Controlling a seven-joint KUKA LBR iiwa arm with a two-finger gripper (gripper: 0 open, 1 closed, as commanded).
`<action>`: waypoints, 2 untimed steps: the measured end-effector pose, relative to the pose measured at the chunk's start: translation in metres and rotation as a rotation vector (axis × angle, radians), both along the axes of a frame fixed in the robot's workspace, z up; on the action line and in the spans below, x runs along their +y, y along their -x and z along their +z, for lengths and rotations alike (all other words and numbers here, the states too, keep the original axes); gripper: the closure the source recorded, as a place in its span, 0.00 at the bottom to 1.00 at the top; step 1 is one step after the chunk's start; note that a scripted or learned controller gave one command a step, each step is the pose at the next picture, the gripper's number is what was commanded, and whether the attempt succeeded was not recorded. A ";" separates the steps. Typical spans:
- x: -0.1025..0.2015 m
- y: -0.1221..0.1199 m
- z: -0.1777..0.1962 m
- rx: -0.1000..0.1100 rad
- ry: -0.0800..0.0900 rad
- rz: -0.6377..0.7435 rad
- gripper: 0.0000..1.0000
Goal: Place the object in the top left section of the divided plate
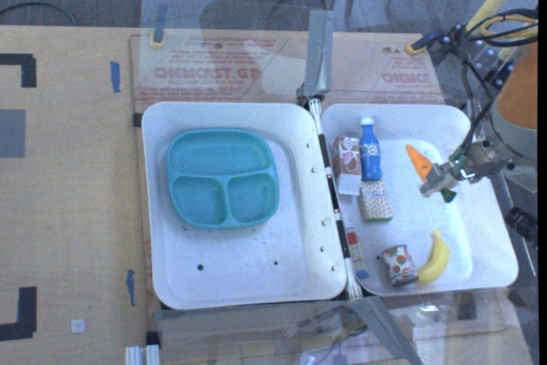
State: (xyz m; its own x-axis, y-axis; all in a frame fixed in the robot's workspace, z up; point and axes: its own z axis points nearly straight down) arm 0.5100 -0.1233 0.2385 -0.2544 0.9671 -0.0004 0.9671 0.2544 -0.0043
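A teal divided plate (pixel 222 178) lies in the left bin (pixel 248 278), with one wide section at the back and two smaller ones at the front; nothing lies in it. My gripper (pixel 440 182) hovers over the right bin (pixel 487 226), its tip just in front of an orange carrot-like piece (pixel 417 158). Whether it touches the piece is not visible. In that same bin are a blue bottle (pixel 369 151), a brown carton (pixel 346 156), a small patterned box (pixel 375 203), a yellow banana (pixel 434 258) and a small can (pixel 398 264).
The divider between the two bins (pixel 329 184) runs front to back between plate and objects. The arm with its cables (pixel 504 73) fills the right side above the right bin. A clear panel (pixel 231 55) stands behind the bins.
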 end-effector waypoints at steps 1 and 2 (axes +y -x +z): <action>0.061 -0.050 -0.010 -0.002 0.000 -0.011 1.00; 0.156 -0.080 0.042 -0.001 0.000 0.059 1.00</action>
State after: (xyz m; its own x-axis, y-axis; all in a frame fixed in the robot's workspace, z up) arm 0.5903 0.0324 0.2805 -0.3105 0.9506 -0.0007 0.9506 0.3105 -0.0037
